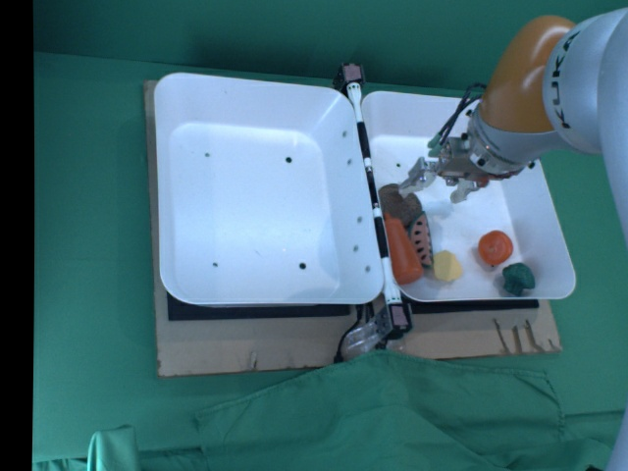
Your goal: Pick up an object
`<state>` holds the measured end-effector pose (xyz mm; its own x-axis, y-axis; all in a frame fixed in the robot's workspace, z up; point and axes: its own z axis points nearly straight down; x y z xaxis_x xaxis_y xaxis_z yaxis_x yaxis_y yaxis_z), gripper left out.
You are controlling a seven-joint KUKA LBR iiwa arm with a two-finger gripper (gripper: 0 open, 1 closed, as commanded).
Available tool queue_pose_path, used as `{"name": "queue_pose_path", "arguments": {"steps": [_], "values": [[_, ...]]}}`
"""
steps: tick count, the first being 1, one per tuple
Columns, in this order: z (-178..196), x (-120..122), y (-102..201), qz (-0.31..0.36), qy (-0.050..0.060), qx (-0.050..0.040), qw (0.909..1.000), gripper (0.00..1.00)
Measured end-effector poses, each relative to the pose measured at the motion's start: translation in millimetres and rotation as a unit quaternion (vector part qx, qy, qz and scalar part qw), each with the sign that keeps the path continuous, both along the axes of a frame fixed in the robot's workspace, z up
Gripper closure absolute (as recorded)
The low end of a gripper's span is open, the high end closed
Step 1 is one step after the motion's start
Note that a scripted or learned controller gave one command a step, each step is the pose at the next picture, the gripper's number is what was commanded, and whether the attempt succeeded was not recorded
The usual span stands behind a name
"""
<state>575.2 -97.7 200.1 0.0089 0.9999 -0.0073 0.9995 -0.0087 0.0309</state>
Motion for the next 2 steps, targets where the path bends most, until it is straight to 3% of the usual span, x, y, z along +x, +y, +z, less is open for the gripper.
{"name": "queue_pose_path", "arguments": {"steps": [1,2], "values": [[9,-65,-25,0.0,0.016,0.0032,0.9999,0.0],[-17,-74,-26,0.002,0.008,0.0024,1.0,0.0]]}}
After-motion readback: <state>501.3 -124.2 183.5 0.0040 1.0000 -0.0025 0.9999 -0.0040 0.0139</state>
